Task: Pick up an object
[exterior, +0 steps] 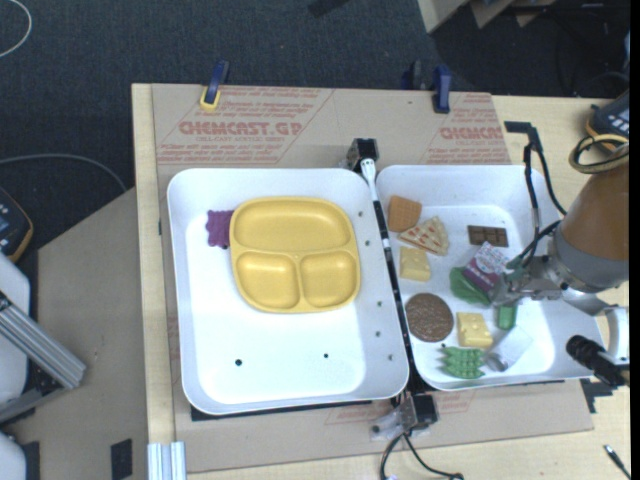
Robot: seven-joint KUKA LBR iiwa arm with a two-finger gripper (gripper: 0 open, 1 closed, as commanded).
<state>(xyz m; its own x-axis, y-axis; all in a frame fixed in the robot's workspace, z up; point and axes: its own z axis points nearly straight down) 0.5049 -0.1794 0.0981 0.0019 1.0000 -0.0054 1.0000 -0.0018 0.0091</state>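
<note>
Two shallow white bins are seen side by side on the counter (160, 268). In the left bin (200, 358) a yellow divided tray (295, 251) lies, with a purple piece (217, 228) touching its left edge. The right bin (530, 358) holds toy foods: a brown bread piece (404, 212), a pizza slice (427, 236), a chocolate bar (487, 235), a cheese cube (415, 264), a round brown cookie (430, 317), a yellow block (474, 329) and a green leafy piece (462, 361). The pincer (507, 290) is lowered among the green and purple items at the bin's right; whether it is released or clenched cannot be told.
</note>
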